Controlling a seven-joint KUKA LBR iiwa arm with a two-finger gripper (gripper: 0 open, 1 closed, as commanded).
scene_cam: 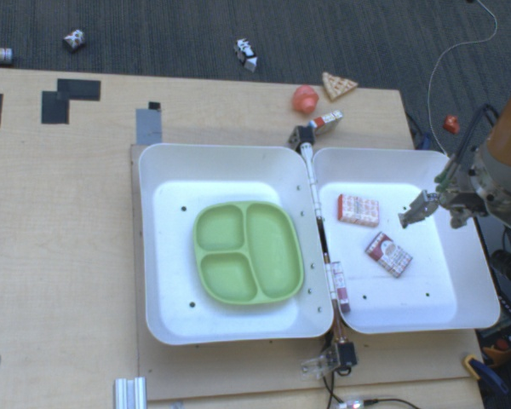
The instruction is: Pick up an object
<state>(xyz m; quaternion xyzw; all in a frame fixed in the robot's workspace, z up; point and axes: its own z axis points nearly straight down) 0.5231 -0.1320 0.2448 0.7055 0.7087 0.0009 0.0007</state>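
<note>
Two small red-and-white packets lie in the right bin: one flat packet near the bin's back left, and a tilted one closer to the middle. My gripper hangs over the right part of this bin, to the right of both packets and apart from them. It is open, with its two dark fingers spread and nothing between them. A light green divided plate rests in the left bin.
Beyond the bins on the bench lie a red ball, a toy pizza slice and a small red-and-white tube. Small bits are scattered on the dark floor at the back. Cables run along the bins' shared edge.
</note>
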